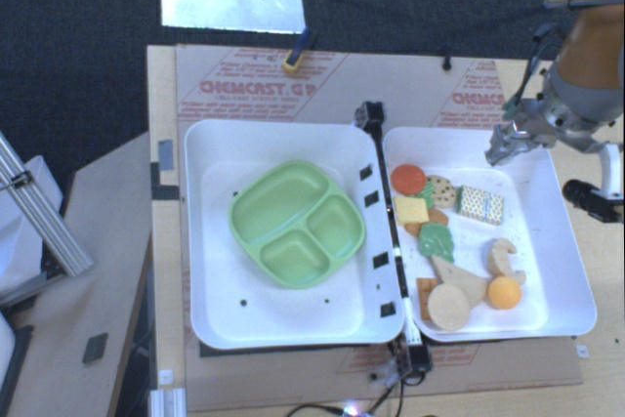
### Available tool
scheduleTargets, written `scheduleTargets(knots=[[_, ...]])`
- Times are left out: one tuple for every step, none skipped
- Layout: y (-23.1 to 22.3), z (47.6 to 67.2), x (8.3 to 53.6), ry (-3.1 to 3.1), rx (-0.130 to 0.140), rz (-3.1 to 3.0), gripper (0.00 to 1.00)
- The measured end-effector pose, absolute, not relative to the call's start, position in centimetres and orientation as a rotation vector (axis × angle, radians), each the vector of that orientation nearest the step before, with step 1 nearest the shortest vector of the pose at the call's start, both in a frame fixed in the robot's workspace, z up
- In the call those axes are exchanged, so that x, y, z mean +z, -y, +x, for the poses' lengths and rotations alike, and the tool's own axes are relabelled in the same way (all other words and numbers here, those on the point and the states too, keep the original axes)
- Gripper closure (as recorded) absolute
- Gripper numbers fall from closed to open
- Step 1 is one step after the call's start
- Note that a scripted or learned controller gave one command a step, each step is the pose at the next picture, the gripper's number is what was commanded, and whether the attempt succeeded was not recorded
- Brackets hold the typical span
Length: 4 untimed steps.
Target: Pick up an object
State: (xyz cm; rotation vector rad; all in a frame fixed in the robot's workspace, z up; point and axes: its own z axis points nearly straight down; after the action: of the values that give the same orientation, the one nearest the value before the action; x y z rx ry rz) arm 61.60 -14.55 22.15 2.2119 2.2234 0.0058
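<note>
While the arm hangs at top right, its gripper (506, 147) sits over the right bin's (559, 200) far edge (jaws: cannot tell). Toy food clusters in that bin; patterned block (481, 203) nearest. Green tray (296, 224) in left bin (210, 249).

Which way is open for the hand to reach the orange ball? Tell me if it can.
Probably yes. The orange ball lies uncovered near the right bin's front, a tan piece beside it; the hand hovers over that bin's far edge.
</note>
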Motion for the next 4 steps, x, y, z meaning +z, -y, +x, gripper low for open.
scheduleTargets(knots=[[10.5,59.0,23.2,-2.23,0.002,2.213,1.0],[6.3,56.4,21.8,-2.231,0.0,2.215,1.0],[1.2,53.6,21.5,-2.231,0.0,2.214,1.0],[2.1,53.8,21.6,-2.222,0.002,2.219,1.0]])
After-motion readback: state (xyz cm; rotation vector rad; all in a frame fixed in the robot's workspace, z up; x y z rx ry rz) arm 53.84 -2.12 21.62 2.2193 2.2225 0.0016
